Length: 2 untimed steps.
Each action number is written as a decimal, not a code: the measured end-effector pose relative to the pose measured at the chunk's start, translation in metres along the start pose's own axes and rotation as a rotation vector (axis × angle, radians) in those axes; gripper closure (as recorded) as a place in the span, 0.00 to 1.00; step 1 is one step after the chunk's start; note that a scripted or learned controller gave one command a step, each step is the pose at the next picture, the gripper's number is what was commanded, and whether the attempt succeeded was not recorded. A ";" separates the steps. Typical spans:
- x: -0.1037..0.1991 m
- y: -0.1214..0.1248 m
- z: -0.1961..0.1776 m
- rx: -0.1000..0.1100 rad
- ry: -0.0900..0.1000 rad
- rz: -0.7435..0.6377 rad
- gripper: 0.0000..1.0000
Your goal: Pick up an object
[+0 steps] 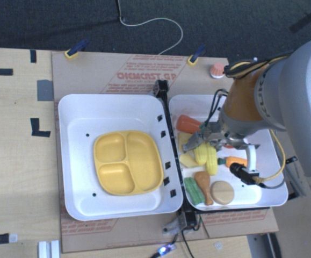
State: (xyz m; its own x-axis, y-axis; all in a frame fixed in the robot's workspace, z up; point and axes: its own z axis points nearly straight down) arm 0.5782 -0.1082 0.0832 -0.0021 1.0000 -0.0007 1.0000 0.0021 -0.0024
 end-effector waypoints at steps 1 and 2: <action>0.000 0.000 -0.011 0.000 0.000 -0.001 1.00; 0.010 -0.001 -0.068 -0.004 0.001 0.000 1.00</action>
State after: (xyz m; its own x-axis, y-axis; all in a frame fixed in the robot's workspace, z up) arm 0.5774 -0.0982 0.1514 -0.0022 1.0000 0.0002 1.0000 0.0022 0.0018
